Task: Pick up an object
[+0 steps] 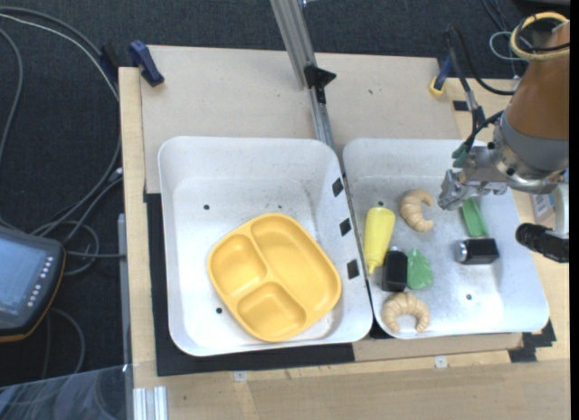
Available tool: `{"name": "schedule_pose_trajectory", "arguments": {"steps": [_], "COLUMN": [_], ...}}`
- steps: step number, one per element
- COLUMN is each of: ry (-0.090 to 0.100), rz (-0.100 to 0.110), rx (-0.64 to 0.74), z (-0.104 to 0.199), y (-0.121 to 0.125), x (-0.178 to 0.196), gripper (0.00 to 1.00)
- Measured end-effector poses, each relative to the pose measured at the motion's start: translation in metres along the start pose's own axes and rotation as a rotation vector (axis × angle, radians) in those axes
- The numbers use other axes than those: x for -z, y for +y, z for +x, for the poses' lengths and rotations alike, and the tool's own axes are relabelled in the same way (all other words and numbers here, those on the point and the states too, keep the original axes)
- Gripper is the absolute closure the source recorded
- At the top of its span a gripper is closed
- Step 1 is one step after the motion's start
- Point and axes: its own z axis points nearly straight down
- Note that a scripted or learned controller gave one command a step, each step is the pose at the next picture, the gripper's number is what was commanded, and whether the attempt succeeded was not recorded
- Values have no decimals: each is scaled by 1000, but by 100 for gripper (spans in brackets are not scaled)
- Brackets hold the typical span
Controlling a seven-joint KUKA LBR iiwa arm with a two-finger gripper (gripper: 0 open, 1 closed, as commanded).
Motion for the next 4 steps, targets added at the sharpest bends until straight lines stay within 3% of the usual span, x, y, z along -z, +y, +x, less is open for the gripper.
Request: {"name": "schedule_pose_trajectory", "arguments": {"steps": [1,2,4], "ry": [0,3,4], "rz": [1,7,11], "rx": [0,4,5], "z": [0,54,172], "y": [2,20,30], "x": [54,42,30], "gripper": [100,100,100]}}
